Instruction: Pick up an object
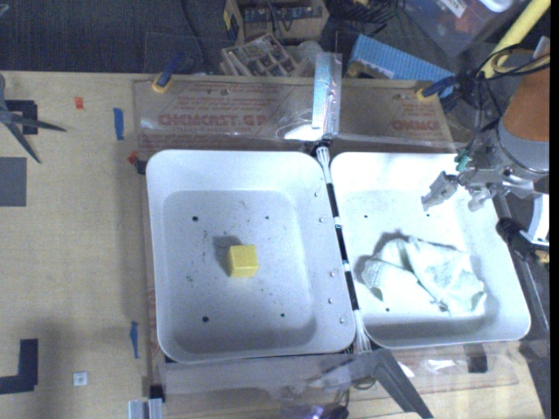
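Note:
A small yellow cube (pixel 244 261) lies near the middle of the left bin (pixel 175 182). A crumpled white cloth (pixel 430 273) with faint green marks rests in the front half of the right bin (pixel 384 177). My gripper (pixel 454 195) hangs over the far right part of the right bin, above and behind the cloth. Its fingers (pixel 433 196) are spread open with nothing between them. The arm's orange band (pixel 529 112) shows at the right edge.
Both white bins sit side by side, joined by a ridge (pixel 336 225). Cardboard (pixel 227 112) and a metal bracket (pixel 326 94) stand behind them. Cables and boxes (pixel 271 24) clutter the far side. Bare wooden bench (pixel 61 260) stretches to the left.

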Robot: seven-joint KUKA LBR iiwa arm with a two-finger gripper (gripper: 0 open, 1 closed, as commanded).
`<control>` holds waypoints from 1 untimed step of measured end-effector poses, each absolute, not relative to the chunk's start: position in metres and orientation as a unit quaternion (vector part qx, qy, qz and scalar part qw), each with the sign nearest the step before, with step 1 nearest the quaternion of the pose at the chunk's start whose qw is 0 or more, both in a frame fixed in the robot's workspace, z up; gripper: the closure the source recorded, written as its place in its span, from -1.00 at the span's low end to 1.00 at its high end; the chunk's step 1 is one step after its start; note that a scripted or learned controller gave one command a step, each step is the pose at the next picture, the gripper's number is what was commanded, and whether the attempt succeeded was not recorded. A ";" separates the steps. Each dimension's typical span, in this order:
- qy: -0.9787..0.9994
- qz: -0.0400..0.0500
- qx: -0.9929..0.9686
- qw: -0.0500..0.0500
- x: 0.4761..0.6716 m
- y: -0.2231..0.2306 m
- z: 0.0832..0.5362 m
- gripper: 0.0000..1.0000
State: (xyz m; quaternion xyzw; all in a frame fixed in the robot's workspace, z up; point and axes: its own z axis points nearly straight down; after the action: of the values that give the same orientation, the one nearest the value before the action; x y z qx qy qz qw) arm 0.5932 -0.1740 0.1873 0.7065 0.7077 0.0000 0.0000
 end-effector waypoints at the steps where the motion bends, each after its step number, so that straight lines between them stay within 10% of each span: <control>1: 0.708 0.000 0.706 0.000 0.593 -0.174 0.187 -1.00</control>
State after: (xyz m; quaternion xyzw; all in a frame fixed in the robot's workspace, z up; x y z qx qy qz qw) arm 0.5932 -0.1740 0.1873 0.7065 0.7077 0.0000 0.0000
